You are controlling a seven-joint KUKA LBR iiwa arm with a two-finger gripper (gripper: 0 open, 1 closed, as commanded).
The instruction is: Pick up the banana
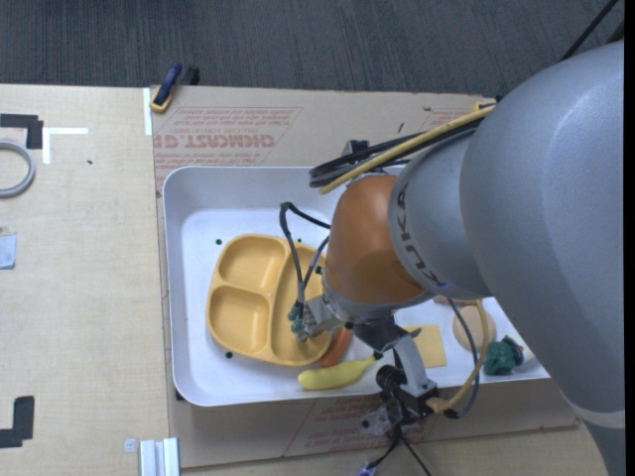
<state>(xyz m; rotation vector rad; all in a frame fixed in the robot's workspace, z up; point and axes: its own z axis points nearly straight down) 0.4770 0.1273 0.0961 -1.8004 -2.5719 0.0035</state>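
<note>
- The banana (335, 373) lies flat on the floor of the white bin (171, 266), lower centre of the frame, close to the bin's bottom rim.
- Touching the banana's upper side is a short red-orange piece (338, 343), tucked against the lower right edge of the plate (248, 300).
- Right of the banana lies a flat yellow slice (430, 346). Further right are a tan ring (474, 325) and a green thing (503, 355), by the bin's lower right corner.
- The plate is yellow and divided, with 2 small sections on its left, and sits in the bin's left half.
- The gripper (314, 317) hangs over the plate's right edge, just above the red-orange piece and near the banana. I cannot tell whether it is apart or together, and nothing shows held in it.
- The arm (536, 226) fills the right of the frame, its orange band (372, 246) above the gripper.
- The bin sits on cardboard (228, 132).
- At the cardboard's upper left corner lies a blue and yellow tool (170, 85).
- The pale bench (79, 296) runs down the left, with a metal ring (12, 168) at its edge.
- Dark floor (317, 18) spans the top.
</note>
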